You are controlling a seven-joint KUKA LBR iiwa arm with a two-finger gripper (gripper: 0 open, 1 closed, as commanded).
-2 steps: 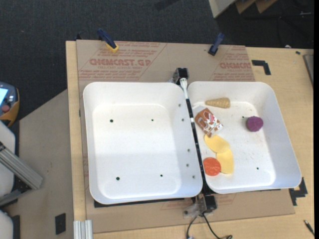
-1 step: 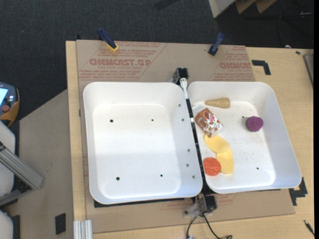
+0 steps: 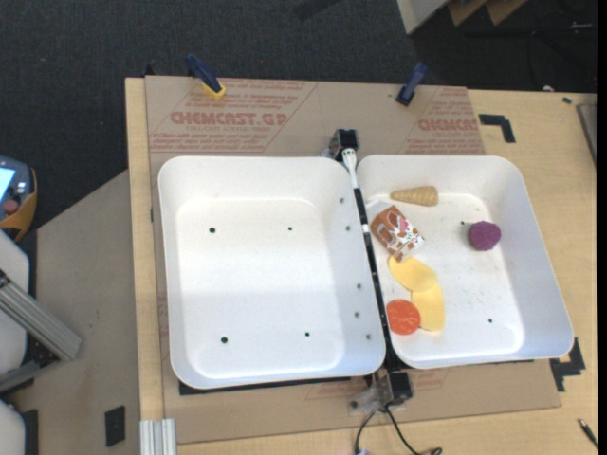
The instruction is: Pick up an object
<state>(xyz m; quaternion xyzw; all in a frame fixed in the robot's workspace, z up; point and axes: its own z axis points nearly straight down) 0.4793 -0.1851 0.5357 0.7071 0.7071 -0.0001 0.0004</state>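
Lab or robot test cell, not a home: two shallow white bins (image 3: 256,273) sit side by side on a cardboard sheet (image 3: 285,112) printed with a brand name, held to the plywood bench (image 3: 569,159) by blue clamps (image 3: 206,77) at the far edge. Black clips (image 3: 343,143) join the bins at the far and near ends, cable (image 3: 379,434) trails off the near edge, aluminium framing (image 3: 33,316) at left, dark carpet floor (image 3: 142,17) beyond. Right bin holds small toy food pieces (image 3: 414,282), typical pick-test props.
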